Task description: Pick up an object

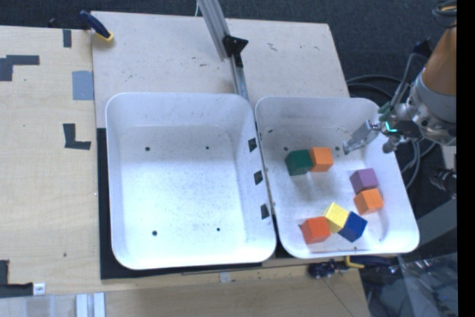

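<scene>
The blocks [320,159] all lie in the right bin [297,111]; we see our gripper [361,137] spread apart, nothing picked yet.

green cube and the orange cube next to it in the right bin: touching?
Touching. The camera view shows the green cube and the orange cube side by side with faces meeting and no white bin floor between them.

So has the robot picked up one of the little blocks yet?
Not yet. All the blocks lie in the right white bin: the green cube, orange cube beside it, purple cube, and others nearer the front. The gripper hangs over the bin's far right part with nothing between its fingers. Left to do: come down on a block, close, and lift it.
</scene>
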You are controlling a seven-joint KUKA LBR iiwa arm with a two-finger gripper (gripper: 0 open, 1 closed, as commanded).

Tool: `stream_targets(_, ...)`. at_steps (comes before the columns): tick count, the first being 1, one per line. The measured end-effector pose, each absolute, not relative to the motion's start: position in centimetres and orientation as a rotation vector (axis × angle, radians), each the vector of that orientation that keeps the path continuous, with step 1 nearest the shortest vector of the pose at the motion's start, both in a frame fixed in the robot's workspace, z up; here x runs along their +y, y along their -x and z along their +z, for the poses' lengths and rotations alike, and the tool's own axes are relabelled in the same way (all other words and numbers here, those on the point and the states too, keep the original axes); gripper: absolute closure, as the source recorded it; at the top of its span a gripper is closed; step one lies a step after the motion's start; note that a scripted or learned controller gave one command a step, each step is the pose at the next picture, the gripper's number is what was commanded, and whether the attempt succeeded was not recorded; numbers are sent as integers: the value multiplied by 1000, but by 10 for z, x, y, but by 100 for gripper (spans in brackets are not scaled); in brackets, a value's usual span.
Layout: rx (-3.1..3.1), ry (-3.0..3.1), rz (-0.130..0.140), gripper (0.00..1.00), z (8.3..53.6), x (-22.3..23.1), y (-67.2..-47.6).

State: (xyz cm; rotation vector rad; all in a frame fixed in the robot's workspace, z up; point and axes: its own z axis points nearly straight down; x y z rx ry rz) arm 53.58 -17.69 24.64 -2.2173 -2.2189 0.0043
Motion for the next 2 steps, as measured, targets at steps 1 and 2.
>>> stream_targets(1,-2223,2219,1,0,249,-177,-537)
stream_targets(2,-2220,2217,6,0,205,-175,-539)
